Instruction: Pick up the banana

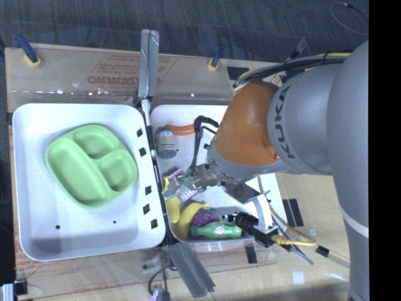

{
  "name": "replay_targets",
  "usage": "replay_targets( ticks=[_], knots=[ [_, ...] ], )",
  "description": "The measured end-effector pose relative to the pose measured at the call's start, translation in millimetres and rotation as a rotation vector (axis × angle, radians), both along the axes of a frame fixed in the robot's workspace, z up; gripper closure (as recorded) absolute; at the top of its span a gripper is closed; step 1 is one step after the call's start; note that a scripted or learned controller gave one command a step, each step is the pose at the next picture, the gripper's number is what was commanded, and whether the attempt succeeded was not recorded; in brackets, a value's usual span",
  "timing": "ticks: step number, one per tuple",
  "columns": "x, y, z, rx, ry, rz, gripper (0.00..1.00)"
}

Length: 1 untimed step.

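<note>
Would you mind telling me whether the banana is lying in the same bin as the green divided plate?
No, the banana lies in the right bin beside a green bottle, while the green plate sits in the left bin.

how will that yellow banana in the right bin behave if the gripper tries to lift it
The curved yellow banana looks smooth, so it may slip between narrow fingers. It lies wedged against the bin wall, with the purple grape bunch and the green bottle tight beside it, so those would probably shift. Its curve could let it swivel in a grasp.
</note>
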<state>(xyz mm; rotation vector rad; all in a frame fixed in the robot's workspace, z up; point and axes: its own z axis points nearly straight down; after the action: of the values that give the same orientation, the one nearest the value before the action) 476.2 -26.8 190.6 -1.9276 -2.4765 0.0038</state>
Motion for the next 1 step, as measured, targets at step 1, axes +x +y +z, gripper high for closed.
replay_targets(
  ticks=[1],
  knots=[
    [0.0, 0.0, 0.0, 0.0, 0.0, 0.0, 0.0]
  ],
)
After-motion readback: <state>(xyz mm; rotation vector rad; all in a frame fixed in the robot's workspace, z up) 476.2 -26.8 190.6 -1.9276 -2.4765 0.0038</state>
